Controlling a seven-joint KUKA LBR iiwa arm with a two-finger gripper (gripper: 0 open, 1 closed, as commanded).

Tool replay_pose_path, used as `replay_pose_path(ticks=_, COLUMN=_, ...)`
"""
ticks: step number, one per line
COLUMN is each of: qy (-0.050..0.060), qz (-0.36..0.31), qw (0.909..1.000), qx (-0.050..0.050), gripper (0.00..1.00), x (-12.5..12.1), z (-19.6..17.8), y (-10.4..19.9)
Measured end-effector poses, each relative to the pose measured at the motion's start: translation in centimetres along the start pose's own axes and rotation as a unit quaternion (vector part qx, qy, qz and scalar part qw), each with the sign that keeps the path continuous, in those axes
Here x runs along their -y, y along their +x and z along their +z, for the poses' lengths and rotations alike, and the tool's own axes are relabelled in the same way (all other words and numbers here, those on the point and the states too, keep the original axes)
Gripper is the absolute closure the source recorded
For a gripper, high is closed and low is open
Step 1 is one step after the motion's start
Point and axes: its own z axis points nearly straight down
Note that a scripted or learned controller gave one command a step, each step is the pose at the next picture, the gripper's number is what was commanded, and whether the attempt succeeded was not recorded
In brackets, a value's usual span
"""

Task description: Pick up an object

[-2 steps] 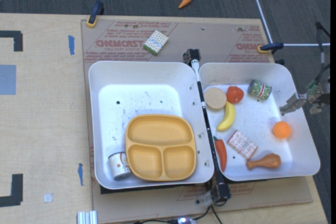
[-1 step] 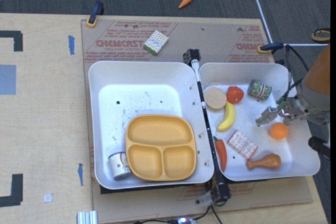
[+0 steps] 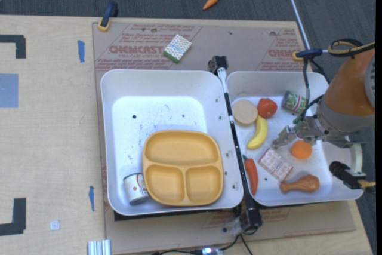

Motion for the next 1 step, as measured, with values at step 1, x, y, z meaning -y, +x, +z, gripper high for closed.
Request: replay_pose_path(ticks=1, qy=-0.002, qz=0.001, qw=1.0, qx=0.001, gripper=1.0, x=-0.13, z=-1.1, y=-0.09)
